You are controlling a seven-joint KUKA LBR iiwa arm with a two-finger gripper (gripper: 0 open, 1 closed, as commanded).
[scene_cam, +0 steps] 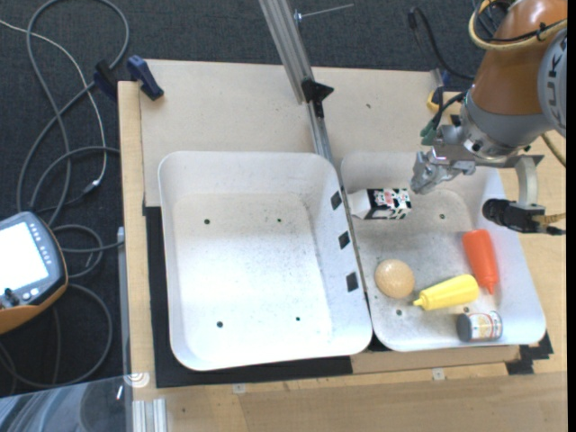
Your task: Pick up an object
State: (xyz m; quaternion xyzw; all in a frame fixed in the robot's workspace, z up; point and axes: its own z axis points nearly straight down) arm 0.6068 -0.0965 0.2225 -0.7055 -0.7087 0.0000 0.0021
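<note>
Objects for picking lie in the right-hand shallow white plastic bin (531, 318) on the pale wooden bench (234, 106), under the grey arm's pincer (423, 180), whose spread cannot be told. Left of the pincer lies the larger left-hand white bin (180, 241). Below and right of it lies an orange carrot-shaped toy (481, 259), with a yellow bottle (447, 292) further below. Just left of the fingertips lies a black-and-white patterned carton (382, 202). Lower sit a tan ball (394, 277) and a small grey-capped jar (479, 326).
</note>
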